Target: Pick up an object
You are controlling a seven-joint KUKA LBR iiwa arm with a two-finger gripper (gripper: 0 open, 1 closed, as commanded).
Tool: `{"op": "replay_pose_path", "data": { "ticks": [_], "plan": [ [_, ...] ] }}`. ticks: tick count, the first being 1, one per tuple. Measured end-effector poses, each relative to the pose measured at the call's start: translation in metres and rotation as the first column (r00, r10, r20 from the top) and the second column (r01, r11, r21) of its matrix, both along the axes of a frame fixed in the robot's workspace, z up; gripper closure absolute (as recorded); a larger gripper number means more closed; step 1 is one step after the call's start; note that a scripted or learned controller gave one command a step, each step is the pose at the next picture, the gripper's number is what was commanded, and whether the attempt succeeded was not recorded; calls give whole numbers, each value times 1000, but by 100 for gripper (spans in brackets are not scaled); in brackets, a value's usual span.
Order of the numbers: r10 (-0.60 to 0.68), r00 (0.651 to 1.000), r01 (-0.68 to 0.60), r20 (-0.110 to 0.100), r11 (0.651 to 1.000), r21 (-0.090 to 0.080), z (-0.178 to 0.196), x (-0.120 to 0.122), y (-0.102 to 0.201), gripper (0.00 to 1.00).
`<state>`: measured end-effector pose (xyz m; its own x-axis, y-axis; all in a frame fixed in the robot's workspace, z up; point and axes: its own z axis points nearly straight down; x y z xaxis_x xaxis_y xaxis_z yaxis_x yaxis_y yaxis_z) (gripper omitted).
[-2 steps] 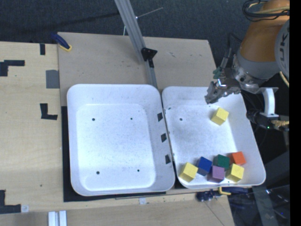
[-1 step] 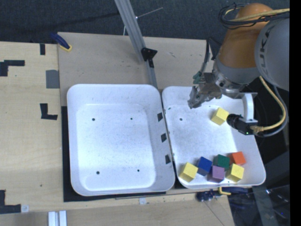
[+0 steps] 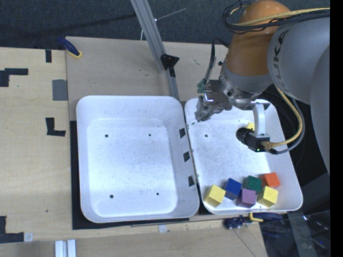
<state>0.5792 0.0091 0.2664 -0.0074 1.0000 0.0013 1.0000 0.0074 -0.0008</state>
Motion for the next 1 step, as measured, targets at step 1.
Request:
{"op": "replay_pose_path", "data": {
  "ticks": [1],
  "plan": [
    [0, 1000, 0, -3, 1000, 0, -14, 2, 63, 100]
  ]
}}
